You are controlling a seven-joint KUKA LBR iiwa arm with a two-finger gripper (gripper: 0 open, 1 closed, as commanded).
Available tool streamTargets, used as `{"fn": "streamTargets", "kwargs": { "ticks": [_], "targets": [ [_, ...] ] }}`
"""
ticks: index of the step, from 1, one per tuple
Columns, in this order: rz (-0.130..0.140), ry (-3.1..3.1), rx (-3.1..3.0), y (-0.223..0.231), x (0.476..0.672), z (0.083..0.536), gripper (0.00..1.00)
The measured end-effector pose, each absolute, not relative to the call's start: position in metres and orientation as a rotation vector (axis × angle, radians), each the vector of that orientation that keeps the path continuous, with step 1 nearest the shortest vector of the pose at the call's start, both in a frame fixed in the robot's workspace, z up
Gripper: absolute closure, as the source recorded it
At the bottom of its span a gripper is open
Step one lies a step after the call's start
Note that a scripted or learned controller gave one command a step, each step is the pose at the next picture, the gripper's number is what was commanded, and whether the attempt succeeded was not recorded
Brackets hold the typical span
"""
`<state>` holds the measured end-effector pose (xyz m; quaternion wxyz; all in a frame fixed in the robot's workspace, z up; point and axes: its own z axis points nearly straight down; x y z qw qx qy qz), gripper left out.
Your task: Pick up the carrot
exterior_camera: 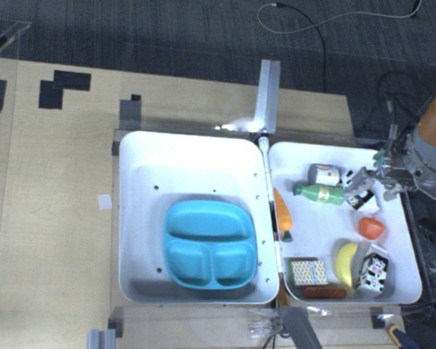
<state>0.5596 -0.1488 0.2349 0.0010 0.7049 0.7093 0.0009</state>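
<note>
The carrot (281, 213) is orange with a green top. It lies lengthwise against the left wall of the right bin (411, 239), next to the divider. My gripper (358, 189) hangs over the upper right part of that bin, well to the right of the carrot and just right of a green bottle (319, 193). It looks open, with nothing between its fingers. The arm comes in from the right edge.
A small can (324, 173) sits above the bottle. A red-orange item (372, 228), a banana (346, 262), a black-and-white carton (374, 272), a patterned box (308, 271) and a brown sausage (325, 292) fill the bin's lower half. The left bin (140, 202) holds a blue divided plate (177, 266).
</note>
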Motion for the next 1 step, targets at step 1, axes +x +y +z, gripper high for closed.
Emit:
{"fn": "streamTargets", "kwargs": {
  "ticks": [1],
  "targets": [
    [0.004, 2.228, 2.212, -0.0862, 0.5844, 0.1577, 0.00]
  ]
}}
